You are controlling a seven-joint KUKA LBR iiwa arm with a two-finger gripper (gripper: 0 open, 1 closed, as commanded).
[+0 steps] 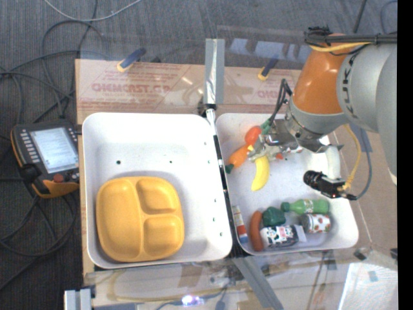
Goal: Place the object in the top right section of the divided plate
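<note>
- Banana lies in the right bin, upper middle, long axis running toward the near edge, top end just under my jaws.
- Carrot and an orange-red piece sit just beside it, near the bin's left wall.
- Jaws low over that cluster; cannot tell how wide they stand or whether they have hold of anything.
- Divided plate, yellow, rests in the left bin, near-left corner.
- Green bottle, can and carton along the right bin's near edge.

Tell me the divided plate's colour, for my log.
Yellow; the divided plate shows best in the camera view.
</note>
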